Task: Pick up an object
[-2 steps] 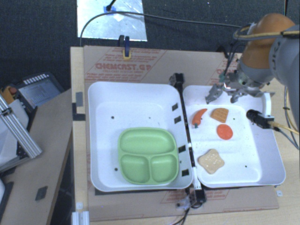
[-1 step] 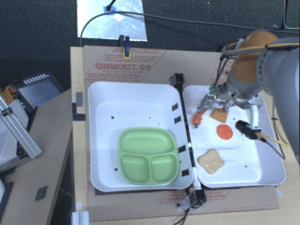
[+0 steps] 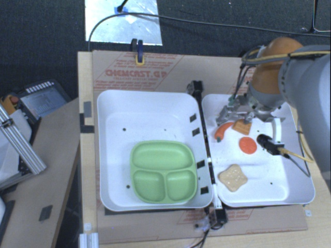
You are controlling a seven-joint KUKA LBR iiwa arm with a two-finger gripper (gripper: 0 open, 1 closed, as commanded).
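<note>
Bench [image 3: 155, 68] noted as covered by a printed cardboard sheet, with dark flooring behind it. Two shallow white bins are set on it side by side. The left bin [image 3: 111, 154] carries a green divided plate [image 3: 163, 169] toward its near edge. The right bin [image 3: 289, 190] carries all the small loose items, which is presumably why the arm [image 3: 305, 81] is reached in over that side.

Gripper [image 3: 235, 113] is seen low over the far left part of the right bin. Whether it is open or closed cannot be told, as the tip is merged with the items below it.

Likely target, judged by nearness: a tan square block [image 3: 242, 127], lying just under and beside the gripper tip. Contact cannot be confirmed, and no grasp is recorded. The block is laid flat and turned cornerwise to the bin walls. Being roughly square, it has no clear long axis.

Second candidate: an orange curved piece [image 3: 222, 130], just left of the block and near the wall between the bins. Its long axis runs from near-left to far-right, with the bend bowed toward the far left. Its lower end points at the bin's near-left corner.

Other contents:
- A red-orange disc [image 3: 248, 145] lies flat nearer the camera, close to the block.
- A beige bread-shaped piece [image 3: 232, 177] lies well apart from the gripper, toward the near wall.
</note>
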